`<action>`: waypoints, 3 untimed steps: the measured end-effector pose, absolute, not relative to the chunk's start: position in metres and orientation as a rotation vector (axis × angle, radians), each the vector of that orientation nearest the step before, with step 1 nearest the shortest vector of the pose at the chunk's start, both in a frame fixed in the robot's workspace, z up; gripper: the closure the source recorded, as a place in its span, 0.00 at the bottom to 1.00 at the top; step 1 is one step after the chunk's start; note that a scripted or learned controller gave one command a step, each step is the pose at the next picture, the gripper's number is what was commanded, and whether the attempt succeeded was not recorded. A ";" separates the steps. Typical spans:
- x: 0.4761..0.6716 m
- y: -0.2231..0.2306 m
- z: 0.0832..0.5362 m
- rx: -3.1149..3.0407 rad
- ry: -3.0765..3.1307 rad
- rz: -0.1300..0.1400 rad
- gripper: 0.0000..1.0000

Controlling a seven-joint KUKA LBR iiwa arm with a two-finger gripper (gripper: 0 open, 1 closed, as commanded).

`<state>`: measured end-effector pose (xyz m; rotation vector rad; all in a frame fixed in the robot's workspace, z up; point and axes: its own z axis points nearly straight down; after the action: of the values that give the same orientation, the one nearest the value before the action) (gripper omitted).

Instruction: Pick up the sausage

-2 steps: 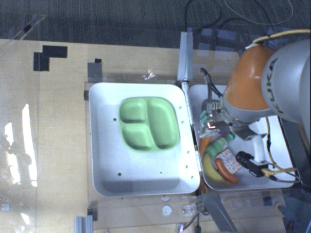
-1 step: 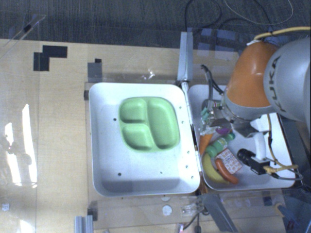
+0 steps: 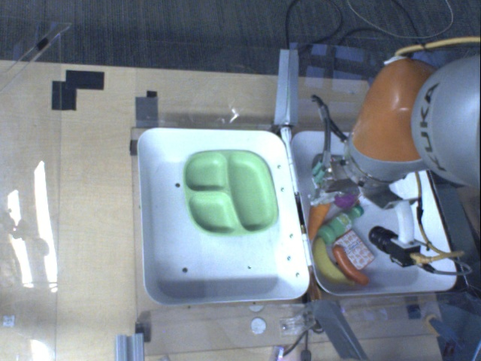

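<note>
The sausage [image 3: 351,266] is a short red-orange link lying at the front of the right bin [image 3: 391,280]. It rests against a yellow banana [image 3: 324,259] on its left and a small red-and-white packet [image 3: 355,247] just behind it. My gripper [image 3: 325,185] hangs over the back left of the right bin, under the grey and orange wrist. It is well behind the sausage and above a purple toy [image 3: 346,200]. Nothing shows in its grasp.
An orange carrot [image 3: 318,216] and a green bottle-shaped toy [image 3: 340,224] lie between the gripper and the sausage. The left bin [image 3: 161,224] holds a green divided plate [image 3: 229,190]. A metal rail [image 3: 297,201] separates the bins.
</note>
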<state>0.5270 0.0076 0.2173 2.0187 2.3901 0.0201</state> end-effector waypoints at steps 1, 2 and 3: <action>0.529 0.009 0.228 2.009 2.393 0.025 1.00; 0.530 0.010 0.239 1.999 2.397 0.031 1.00; 0.536 -0.043 0.185 1.444 2.786 0.004 1.00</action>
<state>0.5359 -0.0432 0.1849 1.4440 2.7856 0.0037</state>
